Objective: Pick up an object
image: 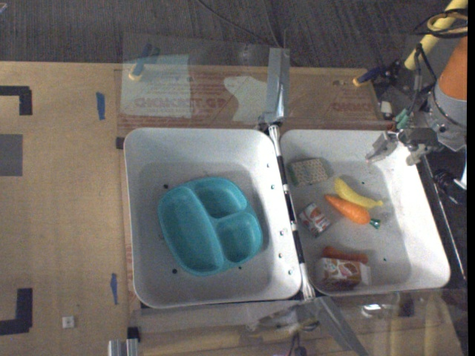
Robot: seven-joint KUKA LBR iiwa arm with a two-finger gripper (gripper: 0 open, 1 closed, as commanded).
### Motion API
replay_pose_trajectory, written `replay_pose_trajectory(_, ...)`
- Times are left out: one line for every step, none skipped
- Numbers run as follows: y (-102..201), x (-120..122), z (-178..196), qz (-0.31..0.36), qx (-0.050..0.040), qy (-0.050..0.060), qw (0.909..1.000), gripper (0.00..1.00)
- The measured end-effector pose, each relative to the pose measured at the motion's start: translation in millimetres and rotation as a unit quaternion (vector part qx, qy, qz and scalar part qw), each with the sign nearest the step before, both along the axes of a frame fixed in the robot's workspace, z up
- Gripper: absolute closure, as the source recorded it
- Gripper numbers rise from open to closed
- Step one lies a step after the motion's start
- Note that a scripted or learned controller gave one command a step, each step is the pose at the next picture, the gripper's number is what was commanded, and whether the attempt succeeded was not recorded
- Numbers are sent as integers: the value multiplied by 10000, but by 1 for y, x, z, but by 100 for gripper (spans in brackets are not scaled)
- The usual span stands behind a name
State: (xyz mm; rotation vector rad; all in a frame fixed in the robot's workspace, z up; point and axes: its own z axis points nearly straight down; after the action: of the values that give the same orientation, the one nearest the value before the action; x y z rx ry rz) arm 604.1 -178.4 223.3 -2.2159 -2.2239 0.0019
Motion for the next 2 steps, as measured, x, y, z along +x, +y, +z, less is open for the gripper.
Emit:
replay_pose_trajectory(34,-20,-131,660,-6,-22,9978,0)
replay_pose_trajectory(30,-20,-123,618,-10,-29,9981,100)
